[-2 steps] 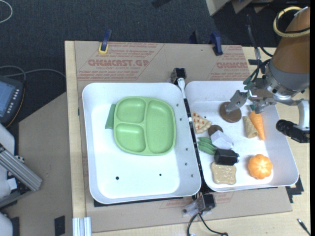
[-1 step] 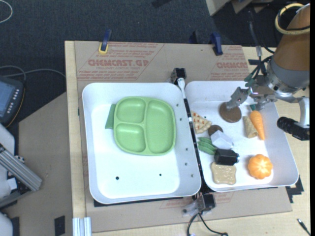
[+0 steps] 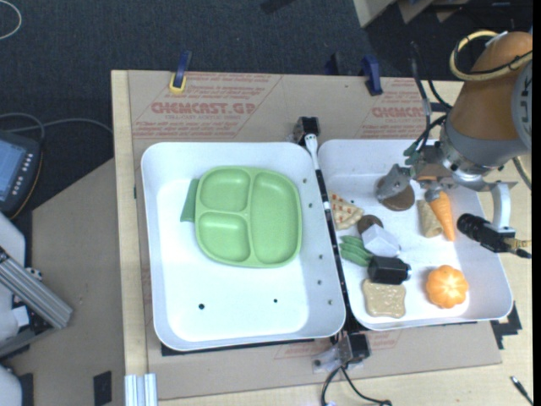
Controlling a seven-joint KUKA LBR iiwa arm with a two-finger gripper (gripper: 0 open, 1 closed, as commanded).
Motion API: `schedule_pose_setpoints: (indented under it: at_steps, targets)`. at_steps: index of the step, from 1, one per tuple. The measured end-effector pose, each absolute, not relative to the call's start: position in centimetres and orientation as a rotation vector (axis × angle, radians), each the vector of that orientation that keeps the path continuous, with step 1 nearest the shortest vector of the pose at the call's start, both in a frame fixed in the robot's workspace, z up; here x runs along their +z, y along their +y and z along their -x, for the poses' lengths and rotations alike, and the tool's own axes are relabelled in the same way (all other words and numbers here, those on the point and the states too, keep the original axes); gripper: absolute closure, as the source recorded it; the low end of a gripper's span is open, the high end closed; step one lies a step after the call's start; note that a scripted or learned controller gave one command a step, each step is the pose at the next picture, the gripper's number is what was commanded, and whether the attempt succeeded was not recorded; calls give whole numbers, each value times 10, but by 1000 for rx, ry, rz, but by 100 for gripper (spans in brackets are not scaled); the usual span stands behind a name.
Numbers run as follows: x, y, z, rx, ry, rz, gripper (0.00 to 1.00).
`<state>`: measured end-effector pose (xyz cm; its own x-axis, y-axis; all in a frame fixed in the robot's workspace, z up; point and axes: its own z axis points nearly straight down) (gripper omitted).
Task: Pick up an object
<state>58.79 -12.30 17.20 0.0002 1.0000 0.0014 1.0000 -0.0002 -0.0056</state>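
A: Hovering over the brown round piece [image 3: 397, 198] near the right bin's [image 3: 494, 307] back edge. The gripper [image 3: 396, 181] sits right above it, so that looks like the target. Can't tell the finger state, since the wrist blocks it.

B: Neighbours?

A: The carrot [image 3: 440, 210] lies just beside it toward the right wall, and the waffle [image 3: 342, 211] sits at the left wall. The orange [image 3: 445, 286] and toast [image 3: 384, 299] are near the front edge, well apart.

B: Left bin [image 3: 169, 294]?

A: It carries the green divided plate [image 3: 248, 216], centred toward the back, probably the drop spot.
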Motion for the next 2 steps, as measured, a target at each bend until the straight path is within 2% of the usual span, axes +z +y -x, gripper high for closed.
schedule_pose_setpoints:
  at_steps: [2]
  targets:
    - [87,-116,-597,-5,-2221,2221,0]
